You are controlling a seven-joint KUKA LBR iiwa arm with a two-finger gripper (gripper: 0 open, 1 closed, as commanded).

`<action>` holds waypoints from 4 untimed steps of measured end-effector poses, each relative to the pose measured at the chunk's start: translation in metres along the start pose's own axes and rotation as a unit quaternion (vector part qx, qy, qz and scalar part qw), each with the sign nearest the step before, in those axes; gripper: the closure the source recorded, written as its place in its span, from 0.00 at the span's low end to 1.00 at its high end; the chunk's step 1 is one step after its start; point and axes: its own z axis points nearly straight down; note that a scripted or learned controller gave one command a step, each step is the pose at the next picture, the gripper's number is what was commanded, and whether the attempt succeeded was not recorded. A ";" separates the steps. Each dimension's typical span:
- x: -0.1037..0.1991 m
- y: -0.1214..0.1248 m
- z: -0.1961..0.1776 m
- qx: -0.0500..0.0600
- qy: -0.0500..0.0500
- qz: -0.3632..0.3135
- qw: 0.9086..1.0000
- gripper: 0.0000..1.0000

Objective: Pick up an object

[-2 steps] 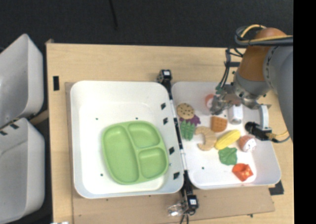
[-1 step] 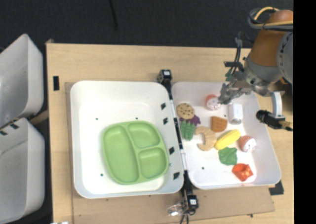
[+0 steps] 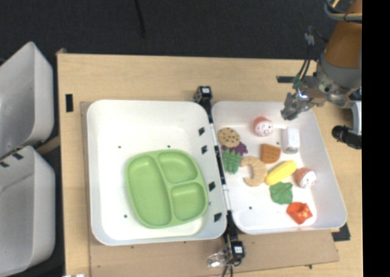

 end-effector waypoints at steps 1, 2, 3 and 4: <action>-0.001 0.001 -0.018 0.002 0.001 -0.002 1.000 1.00; 0.042 -0.031 -0.028 0.003 0.002 -0.004 1.000 1.00; 0.073 -0.057 -0.023 0.004 0.001 -0.004 1.000 1.00; 0.108 -0.098 -0.012 0.005 0.002 -0.004 1.000 1.00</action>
